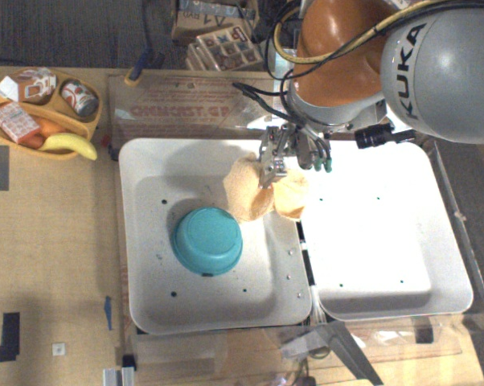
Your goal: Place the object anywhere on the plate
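Plate [208, 240]: teal, round, standing in the near-middle of the left bin [145, 296], apart from the bin walls.

Object [250, 193]: pale tan, lumpy, two-lobed and probably soft. It lies just beyond the plate, at the left bin's right side. Its long axis runs across the view. The larger lobe points left into the bin, and the smaller lobe points right, over the seam with the right bin [387, 248].

Gripper [272, 167]: positioned directly over the object's narrow waist, between the lobes. Whether it is clenched on the object or released cannot be determined, since the wrist and cables mask the contact.

Assessment: the step in hand appears to be securing the object for carriage. A grip across the waist, square to the long axis, looks best. The lift should clear the plate's rim, and the short carry should run toward the near left. Release is advised low over the plate's centre, so that neither lobe overhangs and tips the object off.
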You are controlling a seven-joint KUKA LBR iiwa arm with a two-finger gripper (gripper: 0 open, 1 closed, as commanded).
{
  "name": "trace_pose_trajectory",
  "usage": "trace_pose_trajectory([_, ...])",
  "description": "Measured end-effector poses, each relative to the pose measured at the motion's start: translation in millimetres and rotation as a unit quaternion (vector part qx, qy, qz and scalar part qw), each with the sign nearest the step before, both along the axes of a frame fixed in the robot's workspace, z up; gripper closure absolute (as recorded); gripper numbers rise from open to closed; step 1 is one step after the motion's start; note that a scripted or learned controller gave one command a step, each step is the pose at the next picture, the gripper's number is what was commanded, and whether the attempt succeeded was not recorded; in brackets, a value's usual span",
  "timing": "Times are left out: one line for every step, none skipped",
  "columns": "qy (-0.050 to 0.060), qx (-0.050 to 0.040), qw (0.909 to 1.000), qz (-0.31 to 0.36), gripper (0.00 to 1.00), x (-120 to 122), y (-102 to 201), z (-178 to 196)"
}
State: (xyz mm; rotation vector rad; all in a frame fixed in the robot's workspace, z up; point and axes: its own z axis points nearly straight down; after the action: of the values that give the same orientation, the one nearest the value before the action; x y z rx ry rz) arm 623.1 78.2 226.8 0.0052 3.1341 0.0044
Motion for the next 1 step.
trace_pose_trajectory([0.0,0.0003,1.0,0.002,1.0,-5.0,51.6,0.1])
